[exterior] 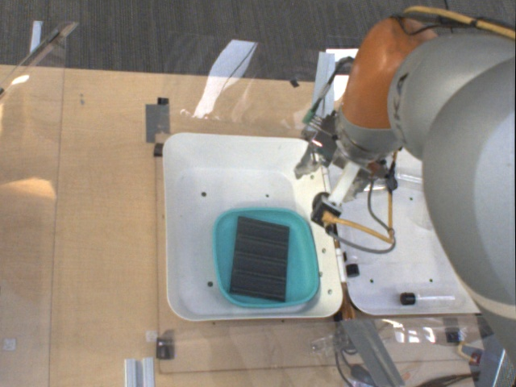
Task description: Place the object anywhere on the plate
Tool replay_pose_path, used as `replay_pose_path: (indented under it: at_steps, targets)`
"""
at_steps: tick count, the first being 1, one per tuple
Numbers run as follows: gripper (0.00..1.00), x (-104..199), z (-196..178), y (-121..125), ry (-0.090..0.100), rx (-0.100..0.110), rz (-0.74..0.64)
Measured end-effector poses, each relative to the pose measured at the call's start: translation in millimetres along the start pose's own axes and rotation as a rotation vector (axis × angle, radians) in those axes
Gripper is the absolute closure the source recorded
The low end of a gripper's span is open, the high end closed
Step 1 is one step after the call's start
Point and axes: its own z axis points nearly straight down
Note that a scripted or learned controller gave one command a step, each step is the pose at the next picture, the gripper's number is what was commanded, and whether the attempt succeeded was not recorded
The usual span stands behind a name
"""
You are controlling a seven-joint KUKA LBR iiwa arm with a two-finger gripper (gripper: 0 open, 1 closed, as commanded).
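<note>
A dark grey ribbed rectangular block (260,257) lies flat on the teal plate (305,256), which sits in the front part of the left bin (185,216). My gripper (312,156) hangs over the back right corner of the left bin, by the divide between the two bins. It is up and to the right of the plate, apart from the block. The orange band and the grey wrist cover most of what lies above and behind it.
The right bin (419,256) is largely covered by the arm; a small black piece (408,298) lies near its front edge. Small black clamps (159,121) sit at the left bin's corners. Bare wooden bench stretches to the left.
</note>
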Motion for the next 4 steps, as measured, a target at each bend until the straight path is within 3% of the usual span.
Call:
replay_pose_path:
  at_steps: [1,2,3,4]
  targets:
    - [1.00,3,-11,0,0.002,-0.004,-0.008]
    - [1.00,46,36,-64,-0.001,0.005,-0.167]
    - [0.00,46,36,-64,-0.001,0.005,-0.167]
    - [0.00,-43,-92,-26,0.002,-0.003,-0.234]
